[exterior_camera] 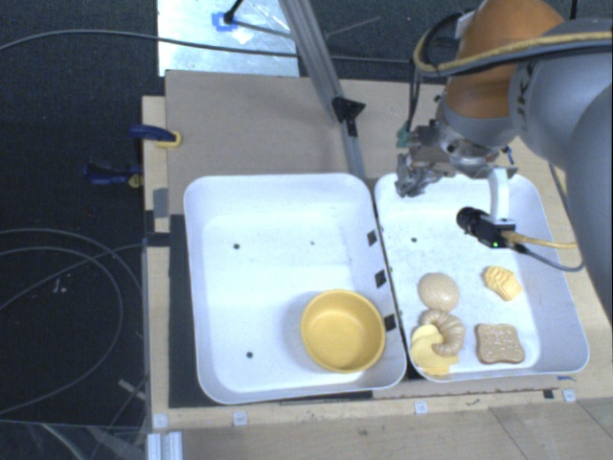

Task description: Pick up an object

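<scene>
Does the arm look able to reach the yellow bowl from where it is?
Probably yes. The yellow bowl sits open in the left bin with nothing over it, and the gripper hangs above the right bin's far corner, just across the divide.

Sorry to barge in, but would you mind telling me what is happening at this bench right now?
A grey KUKA arm reaches in from the right, its gripper poised over the far end of the right bin. Toy foods lie at that bin's near end: a round bun, a croissant, a toast slice and a small yellow pastry. A yellow bowl sits in the left bin. Nothing looks picked up yet.
</scene>
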Available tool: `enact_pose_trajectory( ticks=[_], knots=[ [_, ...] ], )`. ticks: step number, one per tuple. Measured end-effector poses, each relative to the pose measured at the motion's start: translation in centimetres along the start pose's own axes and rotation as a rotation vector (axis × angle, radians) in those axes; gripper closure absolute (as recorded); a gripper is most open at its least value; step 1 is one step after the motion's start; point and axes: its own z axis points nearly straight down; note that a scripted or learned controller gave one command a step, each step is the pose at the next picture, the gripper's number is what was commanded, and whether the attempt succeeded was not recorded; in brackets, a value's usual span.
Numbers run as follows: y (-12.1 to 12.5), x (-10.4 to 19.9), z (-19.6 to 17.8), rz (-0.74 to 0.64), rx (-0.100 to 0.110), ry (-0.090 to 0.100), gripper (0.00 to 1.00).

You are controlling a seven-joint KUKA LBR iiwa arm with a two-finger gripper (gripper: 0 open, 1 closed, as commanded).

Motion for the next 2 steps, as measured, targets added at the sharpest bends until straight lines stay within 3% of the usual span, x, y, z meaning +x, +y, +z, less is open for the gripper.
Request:
enact_pose_trajectory(
  ticks=[2],
  knots=[
    [0.8,10.5,0.6,0.002,0.001,0.0,1.0]
  ],
)
